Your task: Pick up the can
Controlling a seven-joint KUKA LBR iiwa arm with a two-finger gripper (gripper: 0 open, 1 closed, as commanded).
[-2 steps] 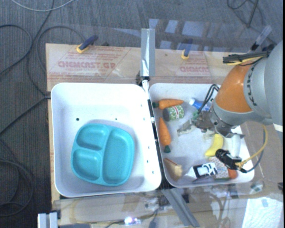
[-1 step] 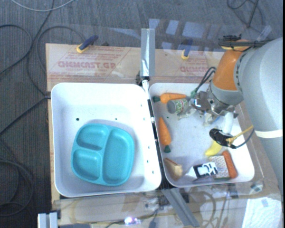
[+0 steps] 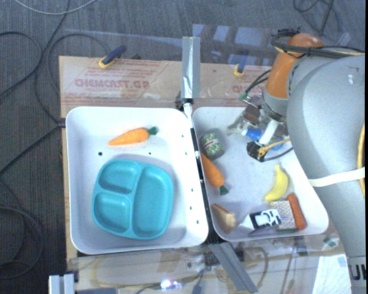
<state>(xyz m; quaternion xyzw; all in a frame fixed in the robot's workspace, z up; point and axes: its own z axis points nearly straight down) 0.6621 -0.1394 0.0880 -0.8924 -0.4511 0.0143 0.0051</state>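
I judge this to be the approach step: the can is not yet picked up. The can (image 3: 211,144) sits in the upper left corner of the right bin (image 3: 248,182), close against the wall shared with the left bin (image 3: 83,127), and one end of a carrot (image 3: 213,173) lies just below it. The gripper (image 3: 250,124) hangs over the upper part of the same bin, to the can's right and apart from it. From this angle I cannot tell how far it is open, and I see nothing I could call held.

The next move, as I read it, calls for a shift toward the dividing wall and a descent over the can. The wall and the carrot leave little room on two sides.

As for writing, the can has a green label with a pale patch, too small for me to read. A packet (image 3: 276,217) at the bin's lower right shows black-and-white print I cannot make out. The brown board (image 3: 129,84) under the bins carries faded red lettering that looks like "CHEMCAST GP".
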